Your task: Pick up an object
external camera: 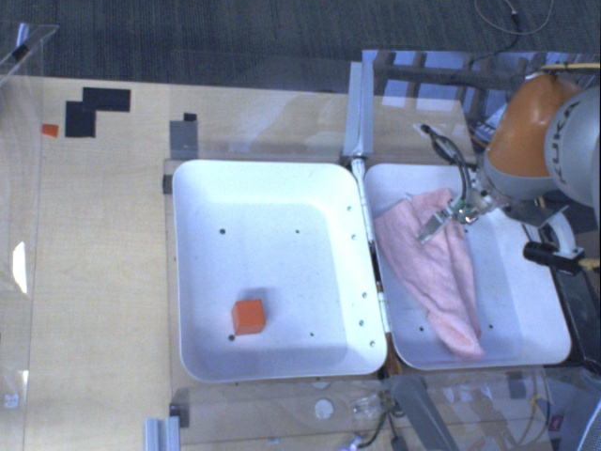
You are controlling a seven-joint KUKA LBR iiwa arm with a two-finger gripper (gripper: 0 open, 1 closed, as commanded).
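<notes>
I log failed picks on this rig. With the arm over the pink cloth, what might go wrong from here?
The tool sits over the upper part of the pink cloth, which is soft and bunched; it may pinch a thin fold and slip out. If lifted, the long cloth may drag against the right bin's wall.

No lettering, number, brand or sign can be read anywhere. The black patches (pixel 94 109) and the small orange square (pixel 50 131) on the tabletop (pixel 94 280) carry no legible marks; both bins are plain white.

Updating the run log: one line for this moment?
arm: over right bin | gripper: at pink cloth | orange block: left bin
</notes>
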